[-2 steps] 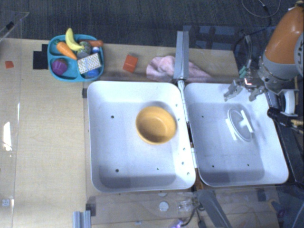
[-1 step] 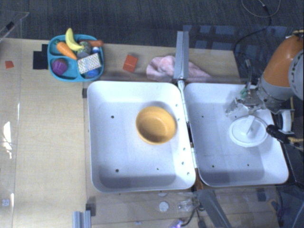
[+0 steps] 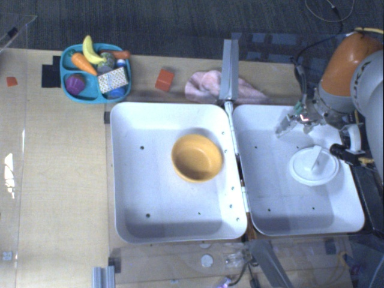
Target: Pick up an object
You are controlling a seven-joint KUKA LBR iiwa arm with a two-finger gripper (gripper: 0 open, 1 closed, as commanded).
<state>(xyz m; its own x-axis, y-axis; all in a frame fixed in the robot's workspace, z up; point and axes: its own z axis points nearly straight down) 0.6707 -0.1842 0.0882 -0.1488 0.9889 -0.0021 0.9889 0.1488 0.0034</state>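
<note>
A yellow bowl (image 3: 197, 156) sits upright near the middle of the left white bin (image 3: 138, 209). In the right white bin (image 3: 270, 209) a white round lid-like piece (image 3: 313, 165) with a raised handle lies toward the right side. My gripper (image 3: 292, 122) hangs over the back of the right bin, up and to the left of the white piece and apart from it. The arm's orange band (image 3: 348, 62) shows above it at the right edge. No object is visible in the gripper.
A blue tray (image 3: 71, 96) of toy food stands behind the left bin on the wooden bench. A red block (image 3: 164, 80) and a pink cloth (image 3: 207, 87) lie along the back. A grey metal post (image 3: 228, 71) rises between the bins.
</note>
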